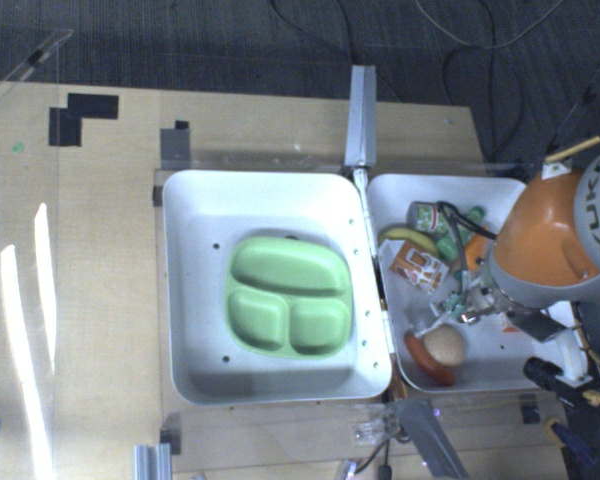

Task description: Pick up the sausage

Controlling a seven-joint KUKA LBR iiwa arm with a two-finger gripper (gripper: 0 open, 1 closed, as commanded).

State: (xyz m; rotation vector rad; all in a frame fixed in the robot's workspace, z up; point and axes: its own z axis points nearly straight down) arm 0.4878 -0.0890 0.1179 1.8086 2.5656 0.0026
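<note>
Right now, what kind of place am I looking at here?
Most likely a robotics lab test bench. A robot arm reaches over two white bins fixed to a wooden table, with toy food and a green tray inside and loose cables behind.

The arm (570, 238) reaches in from the right edge of the camera view, its grey body ending in a broad orange band that bulges toward the camera. Below that band a grey wrist section slants down and to the left. The gripper (458, 308) hangs at its tip, low and pointing left and downward, small and partly tangled in glare, so its state cannot be read.
</note>
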